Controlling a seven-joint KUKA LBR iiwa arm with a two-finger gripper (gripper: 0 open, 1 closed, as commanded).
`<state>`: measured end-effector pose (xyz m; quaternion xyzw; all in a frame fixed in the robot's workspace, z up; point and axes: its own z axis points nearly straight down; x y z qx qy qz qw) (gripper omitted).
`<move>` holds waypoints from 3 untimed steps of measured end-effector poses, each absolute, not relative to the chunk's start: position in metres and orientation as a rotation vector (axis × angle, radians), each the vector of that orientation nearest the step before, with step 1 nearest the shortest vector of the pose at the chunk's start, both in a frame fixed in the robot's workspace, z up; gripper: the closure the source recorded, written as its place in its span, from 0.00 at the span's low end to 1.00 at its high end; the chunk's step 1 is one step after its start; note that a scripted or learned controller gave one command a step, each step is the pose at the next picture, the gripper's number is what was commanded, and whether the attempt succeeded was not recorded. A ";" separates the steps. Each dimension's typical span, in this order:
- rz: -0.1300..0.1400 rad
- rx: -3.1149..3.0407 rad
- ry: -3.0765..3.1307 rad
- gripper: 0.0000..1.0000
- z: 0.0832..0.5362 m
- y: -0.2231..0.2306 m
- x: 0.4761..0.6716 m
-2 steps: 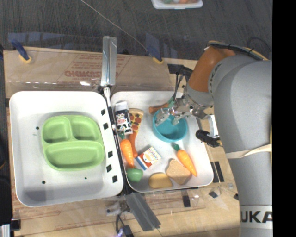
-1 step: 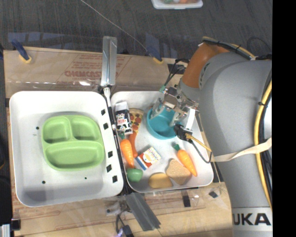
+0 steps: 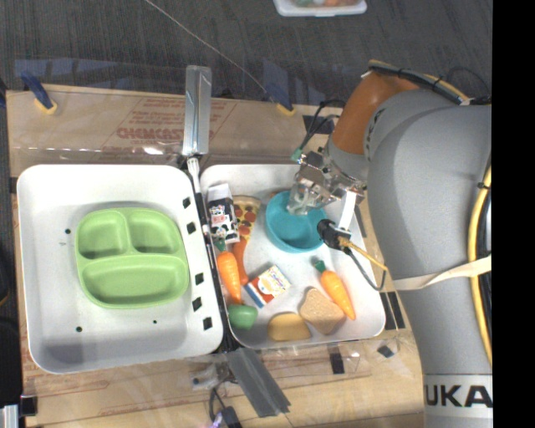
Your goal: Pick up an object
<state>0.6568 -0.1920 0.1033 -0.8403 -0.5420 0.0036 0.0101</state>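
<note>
My gripper (image 3: 303, 203) hangs over the teal bowl (image 3: 288, 227) at the back of the right bin (image 3: 374, 311), its tips at the bowl's far rim. Nothing shows between the fingers. Around the bowl lie a small milk carton (image 3: 220, 214), a pizza slice (image 3: 245, 211), two carrots (image 3: 229, 277) (image 3: 336, 290), a small orange and white box (image 3: 269, 285), a green piece (image 3: 242, 316), a yellow piece (image 3: 288, 327) and a tan bread slice (image 3: 320, 309).
The left bin (image 3: 42, 251) holds a green divided plate (image 3: 131, 255). A metal divider with black clips (image 3: 197, 251) runs between the bins. The grey arm (image 3: 426, 192) covers the right side of the bench. A white tray (image 3: 320, 7) sits at the top edge.
</note>
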 end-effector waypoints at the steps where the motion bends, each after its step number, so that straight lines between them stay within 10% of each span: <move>1: 0.006 -2.265 -2.155 1.00 0.092 -0.199 0.656; 2: 0.005 -2.253 -2.150 0.00 0.092 -0.195 0.655; 3: 0.004 -2.253 -2.161 1.00 0.103 -0.195 0.657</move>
